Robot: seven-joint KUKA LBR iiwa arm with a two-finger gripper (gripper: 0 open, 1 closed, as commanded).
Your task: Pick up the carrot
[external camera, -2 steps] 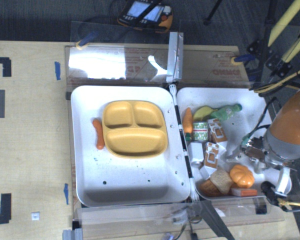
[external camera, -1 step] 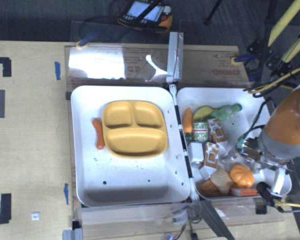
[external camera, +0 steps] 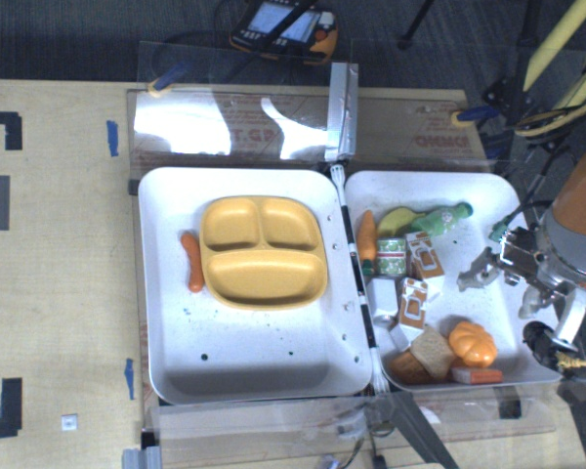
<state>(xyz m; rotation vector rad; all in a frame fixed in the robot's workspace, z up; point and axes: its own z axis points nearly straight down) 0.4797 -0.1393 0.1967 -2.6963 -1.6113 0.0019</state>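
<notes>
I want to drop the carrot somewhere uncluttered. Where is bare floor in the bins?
Left bin: bare floor in front of the yellow tray. Right bin: an open patch between the cartons and gripper; its left and front are crowded.

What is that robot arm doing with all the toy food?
The grey robot arm with the orange band reaches into the right white bin, its gripper hovering over a bare patch there. It holds nothing. The orange carrot it is meant to pick up lies at that bin's left edge, apart from the gripper, beside small food boxes. The left white bin holds a yellow divided tray and an orange sausage-shaped toy.
</notes>
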